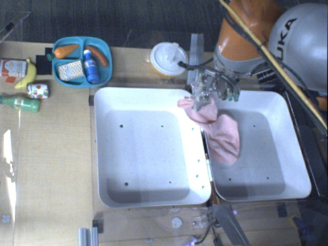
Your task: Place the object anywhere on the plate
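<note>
bins: left bin [143, 152] bare floor, right bin [266, 152] | pink cloth [218, 129] draped over divider, mostly right side, bunched top lifted | gripper [204, 97] pinching cloth's top corner, likely mid-transfer | no plate identifiable

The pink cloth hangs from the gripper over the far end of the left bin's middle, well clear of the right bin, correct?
Not quite. The camera view shows the pink cloth hanging from the gripper at the divide between the bins, draping mostly into the right bin, with one corner over the left bin edge.
</note>
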Controlling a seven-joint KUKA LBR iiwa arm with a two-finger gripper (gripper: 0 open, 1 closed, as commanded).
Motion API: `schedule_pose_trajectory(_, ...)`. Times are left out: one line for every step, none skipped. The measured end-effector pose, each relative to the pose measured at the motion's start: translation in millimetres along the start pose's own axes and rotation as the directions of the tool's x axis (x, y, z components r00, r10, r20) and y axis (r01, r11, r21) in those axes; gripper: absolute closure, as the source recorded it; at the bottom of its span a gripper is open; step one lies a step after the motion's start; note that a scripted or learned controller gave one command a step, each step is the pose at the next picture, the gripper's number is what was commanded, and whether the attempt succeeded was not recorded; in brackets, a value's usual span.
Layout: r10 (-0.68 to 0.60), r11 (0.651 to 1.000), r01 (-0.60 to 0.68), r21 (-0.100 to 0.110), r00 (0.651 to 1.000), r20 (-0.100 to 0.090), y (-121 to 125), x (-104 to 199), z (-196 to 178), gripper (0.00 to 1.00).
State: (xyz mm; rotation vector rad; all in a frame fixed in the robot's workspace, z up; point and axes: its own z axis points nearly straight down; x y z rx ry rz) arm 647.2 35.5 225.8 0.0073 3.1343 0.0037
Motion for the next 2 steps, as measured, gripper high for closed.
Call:
schedule_pose_trajectory(-0.005, 1.0, 0.005, 0.0, 1.0, -0.002, 50.3, 13.8, -0.1, 1.0)
schedule_pose_trajectory(-0.005, 1.0, 0.005, 0.0, 1.0, -0.002, 50.2, 13.8, -0.2, 0.0)
